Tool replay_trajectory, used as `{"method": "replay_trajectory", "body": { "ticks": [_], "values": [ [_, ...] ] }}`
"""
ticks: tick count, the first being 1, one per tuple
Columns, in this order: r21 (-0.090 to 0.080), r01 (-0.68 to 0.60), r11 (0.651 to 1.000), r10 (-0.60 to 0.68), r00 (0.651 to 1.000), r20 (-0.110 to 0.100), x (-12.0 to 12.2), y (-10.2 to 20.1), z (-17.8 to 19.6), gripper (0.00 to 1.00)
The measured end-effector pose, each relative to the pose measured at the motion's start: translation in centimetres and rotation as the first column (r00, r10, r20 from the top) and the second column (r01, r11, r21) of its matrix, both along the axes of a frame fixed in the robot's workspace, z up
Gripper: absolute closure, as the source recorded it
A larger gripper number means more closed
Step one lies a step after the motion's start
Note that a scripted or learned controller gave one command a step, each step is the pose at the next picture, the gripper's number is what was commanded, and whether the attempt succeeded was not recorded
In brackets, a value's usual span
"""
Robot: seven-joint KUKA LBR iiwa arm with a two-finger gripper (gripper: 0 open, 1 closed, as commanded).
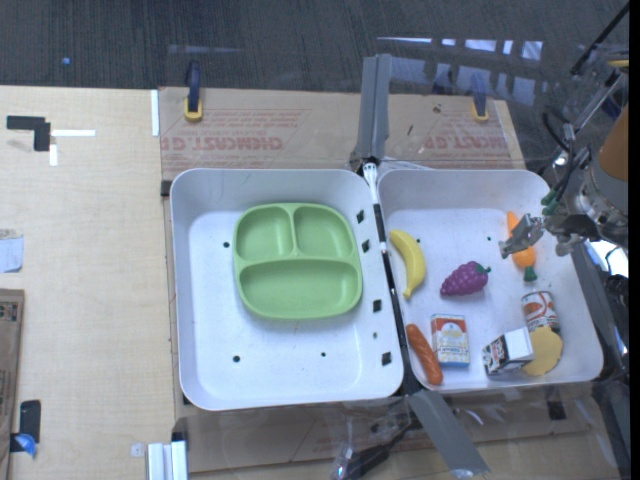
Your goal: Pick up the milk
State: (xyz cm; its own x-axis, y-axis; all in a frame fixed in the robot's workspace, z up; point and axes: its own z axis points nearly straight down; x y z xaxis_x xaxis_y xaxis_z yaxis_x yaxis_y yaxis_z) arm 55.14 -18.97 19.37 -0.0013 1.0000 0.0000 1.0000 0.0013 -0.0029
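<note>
Milk, a small white carton (509, 352) lying on its side, sits in the near right corner of the right bin (452, 192), touching a yellow round piece (545, 351) on its right and just below a red-and-white can (539, 309). To its left stands a small orange-and-white box (450, 339), and beside that a red sausage (424, 354) lies along the bin's left wall. Further back in the same bin are a banana (408, 260), a bunch of purple grapes (466, 279) and an orange carrot (520, 244) near the right wall. The claw (535, 229) hangs at the right edge of this bin, over the carrot's spot and well apart from the milk carton; whether its fingers are spread or closed cannot be told from this slanted view, and nothing is plainly held between them. The left bin (200, 298) holds a green divided plate (298, 261), lying flat near its middle. Both bins rest on the counter (80, 268), with brown cardboard (270, 128) behind them.
</note>
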Motion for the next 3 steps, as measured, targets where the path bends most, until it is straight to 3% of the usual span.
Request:
{"method": "replay_trajectory", "body": {
  "ticks": [1,2,3],
  "values": [
    [0.001,0.000,1.000,0.000,1.000,0.000,-7.4,-1.0,-10.3,0.00],
    [0.000,0.005,1.000,-0.005,1.000,0.000,-7.4,-1.1,-9.5,1.00],
    [-0.001,-0.089,0.996,0.089,0.996,0.002,-6.9,3.4,-0.4,1.00]
  ]
}}
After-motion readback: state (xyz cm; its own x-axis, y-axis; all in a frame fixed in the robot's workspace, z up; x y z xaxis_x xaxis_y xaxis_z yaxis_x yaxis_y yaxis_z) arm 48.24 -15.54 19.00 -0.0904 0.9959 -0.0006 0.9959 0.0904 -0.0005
